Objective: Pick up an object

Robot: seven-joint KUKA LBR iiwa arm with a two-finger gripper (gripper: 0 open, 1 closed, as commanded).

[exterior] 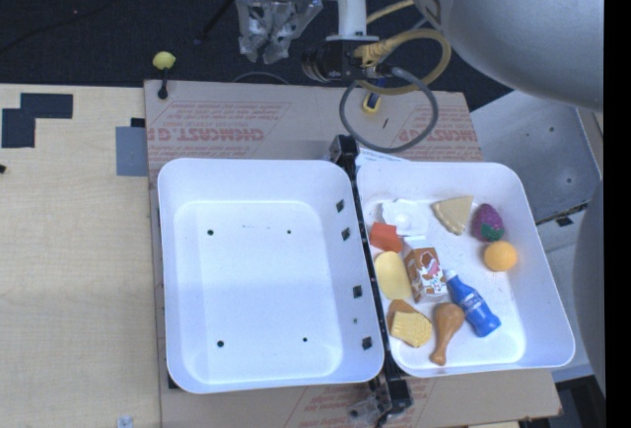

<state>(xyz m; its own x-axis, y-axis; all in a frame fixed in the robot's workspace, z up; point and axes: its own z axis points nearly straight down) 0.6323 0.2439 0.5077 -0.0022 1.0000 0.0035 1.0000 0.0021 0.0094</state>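
1. The grey arm (513,2) is filling the upper right of the camera view, its wide body sitting high above the bins
2. The end effector (271,27) is hanging at the top centre, over the dark floor beyond the counter's far edge, well apart from both bins; nothing is showing between its fingers, and whether they are apart or together cannot be told from this slant
3. A yellow cable (404,46) is looping down from the wrist toward the cardboard sheet (246,125) lying under the bins
4. The left bin (177,219) is lying beside the right bin (537,219), the two touching along their inner walls
5. The toys are all lying in the right bin: a blue bottle (473,306) is lying near the middle, with a drumstick (445,327) just beside it and a waffle piece (409,324) further left
6. A small carton (426,273) is lying between a yellow piece (392,274) and the bottle, and a red-orange piece (385,237) is sitting above them
7. Toward the far right side, an orange ball (500,256) is resting near a purple toy (487,221), and a tan wedge (454,214) is lying just beside that
8. A small yellow thing (164,60) is sitting on the floor past the cardboard's left corner
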